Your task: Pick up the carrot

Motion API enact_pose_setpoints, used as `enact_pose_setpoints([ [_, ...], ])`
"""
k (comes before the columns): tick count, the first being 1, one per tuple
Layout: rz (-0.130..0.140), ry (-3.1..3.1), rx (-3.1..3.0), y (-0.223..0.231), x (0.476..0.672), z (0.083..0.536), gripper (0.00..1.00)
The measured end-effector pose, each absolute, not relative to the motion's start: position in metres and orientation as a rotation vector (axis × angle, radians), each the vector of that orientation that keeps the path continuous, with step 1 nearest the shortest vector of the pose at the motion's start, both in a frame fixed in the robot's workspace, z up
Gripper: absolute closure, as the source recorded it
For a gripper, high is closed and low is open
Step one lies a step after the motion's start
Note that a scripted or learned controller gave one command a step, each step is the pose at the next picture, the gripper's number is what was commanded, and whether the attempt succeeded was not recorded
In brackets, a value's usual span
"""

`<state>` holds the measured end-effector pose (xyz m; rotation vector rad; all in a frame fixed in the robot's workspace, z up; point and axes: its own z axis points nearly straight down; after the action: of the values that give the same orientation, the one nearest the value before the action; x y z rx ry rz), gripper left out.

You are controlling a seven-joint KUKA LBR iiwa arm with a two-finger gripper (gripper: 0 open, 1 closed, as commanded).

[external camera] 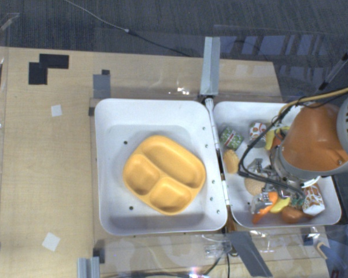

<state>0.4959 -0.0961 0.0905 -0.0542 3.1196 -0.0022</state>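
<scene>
The carrot [260, 214] is a small orange piece lying near the front edge of the right bin [334, 212], partly hidden by the gripper. The gripper [268, 198] hangs low right over it, below the arm's orange band [313, 139]. Dark cables and wrist parts cover the tips, and I cannot make out whether anything is held.
The left bin [110, 155] holds a yellow divided plate [164, 174]. Around the carrot in the right bin lie a yellow banana-like piece [282, 203], a red tomato [291, 215], a small printed carton [314, 201], a green can [231, 138], another can [257, 130] and a bread-like piece [230, 161].
</scene>
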Motion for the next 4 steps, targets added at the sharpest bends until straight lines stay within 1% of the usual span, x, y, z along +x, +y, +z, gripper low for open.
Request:
enact_pose_setpoints([
  [1,-0.004,3.113,-0.062,-0.095,0.499,0.103,1.00],
  [2,-0.004,3.114,-0.063,-0.095,0.499,0.102,0.00],
  [3,-0.006,3.124,-0.203,-0.084,0.510,0.090,0.00],
  [4,-0.003,3.117,-0.112,-0.089,0.501,0.090,0.00],
])
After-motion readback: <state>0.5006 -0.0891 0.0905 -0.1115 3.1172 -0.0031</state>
